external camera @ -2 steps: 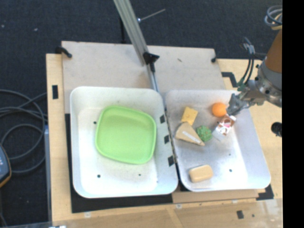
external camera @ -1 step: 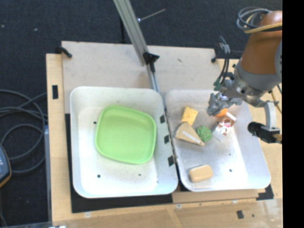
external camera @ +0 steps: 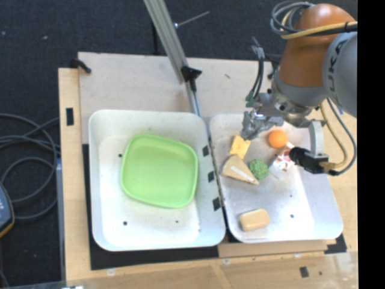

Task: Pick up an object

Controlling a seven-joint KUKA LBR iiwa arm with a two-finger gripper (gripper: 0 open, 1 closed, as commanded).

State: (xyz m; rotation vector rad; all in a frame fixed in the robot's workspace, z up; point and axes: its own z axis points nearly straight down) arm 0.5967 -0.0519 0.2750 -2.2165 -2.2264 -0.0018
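My gripper (external camera: pixel 251 128) hangs over the far left part of the right bin (external camera: pixel 313 221), just above a yellow cheese block (external camera: pixel 240 146). An orange ball (external camera: pixel 277 139) lies to the gripper's right. A tan wedge (external camera: pixel 238 171) and a green lump (external camera: pixel 260 169) sit in the bin's middle. A white and red object (external camera: pixel 281 161) rests beside the green lump. A tan bread-like block (external camera: pixel 254 220) lies near the bin's front. Nothing is visibly held.
The left bin (external camera: pixel 102 221) holds a green square plate (external camera: pixel 159 170). A metal pole (external camera: pixel 170 41) slants up from between the bins at the back. Black cables run from the wrist over the right bin's right side.
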